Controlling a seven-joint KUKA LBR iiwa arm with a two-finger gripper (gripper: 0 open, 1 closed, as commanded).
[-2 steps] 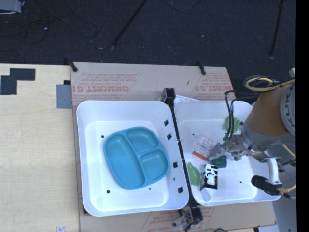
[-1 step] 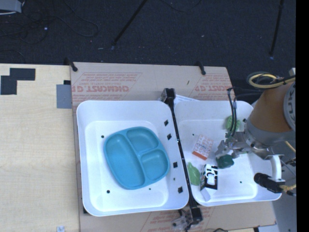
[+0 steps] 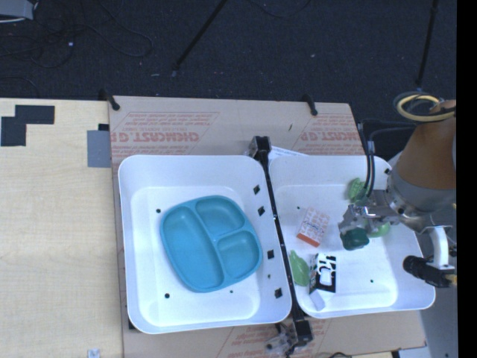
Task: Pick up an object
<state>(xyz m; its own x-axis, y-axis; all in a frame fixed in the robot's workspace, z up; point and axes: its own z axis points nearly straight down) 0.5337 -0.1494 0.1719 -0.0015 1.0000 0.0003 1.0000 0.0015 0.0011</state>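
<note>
Beneath your camera, a cardboard sheet [image 3: 186, 129] carries 2 white bins. You see a blue divided plate [image 3: 210, 242] in the left bin [image 3: 141, 177]. In the right bin [image 3: 406, 293], the gripper [image 3: 356, 228] hangs above a dark green object [image 3: 355, 239]; whether it grips, you cannot tell. Well apart lie an orange-white packet [image 3: 313, 226], a black-white packet [image 3: 325, 272] and a green piece [image 3: 299, 268].
</note>
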